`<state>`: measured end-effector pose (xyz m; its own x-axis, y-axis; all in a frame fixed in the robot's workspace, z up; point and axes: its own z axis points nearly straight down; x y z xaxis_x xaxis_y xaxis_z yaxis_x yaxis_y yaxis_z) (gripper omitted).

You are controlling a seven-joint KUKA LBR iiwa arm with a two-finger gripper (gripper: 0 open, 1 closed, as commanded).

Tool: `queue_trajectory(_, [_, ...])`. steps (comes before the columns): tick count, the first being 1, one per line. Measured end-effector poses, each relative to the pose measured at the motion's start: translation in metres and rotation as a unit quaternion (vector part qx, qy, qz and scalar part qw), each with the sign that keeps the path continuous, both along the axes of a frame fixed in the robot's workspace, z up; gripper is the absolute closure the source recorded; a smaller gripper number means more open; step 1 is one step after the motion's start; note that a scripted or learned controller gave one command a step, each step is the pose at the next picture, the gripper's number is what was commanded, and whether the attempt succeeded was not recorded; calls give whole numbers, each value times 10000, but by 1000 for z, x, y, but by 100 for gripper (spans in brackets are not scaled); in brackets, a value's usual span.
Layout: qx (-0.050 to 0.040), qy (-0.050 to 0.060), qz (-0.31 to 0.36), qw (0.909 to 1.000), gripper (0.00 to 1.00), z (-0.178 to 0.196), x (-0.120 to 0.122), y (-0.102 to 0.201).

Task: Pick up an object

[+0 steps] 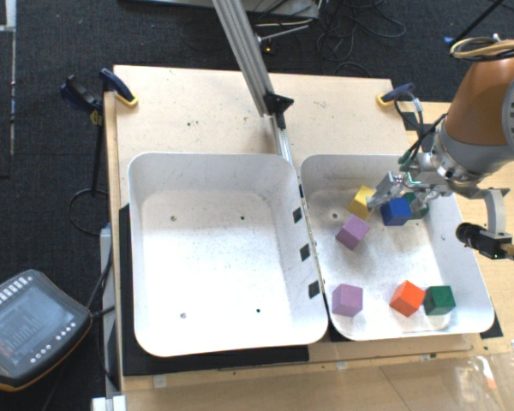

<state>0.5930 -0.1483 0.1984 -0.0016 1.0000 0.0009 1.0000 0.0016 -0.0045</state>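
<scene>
At far left a grey pendant [26, 328] lies beside the left bin [146, 174]. Right of centre, two purple cubes [353, 232] and a yellow cube [361, 201] sit in the right bin [325, 174]. The hand [399, 197] pinches a blue cube [397, 211]. Orange [406, 298] and green [439, 300] cubes rest lower right.

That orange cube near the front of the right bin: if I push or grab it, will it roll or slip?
The orange cube looks flat-faced, so it would probably slide rather than roll. It appears rigid and small, likely light. The green cube sits right beside it, so a push may shift both.
</scene>
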Motion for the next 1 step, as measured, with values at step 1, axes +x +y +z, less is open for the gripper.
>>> queue_trajectory(1, [-5,-17,-2,10000,0,2,1,0])
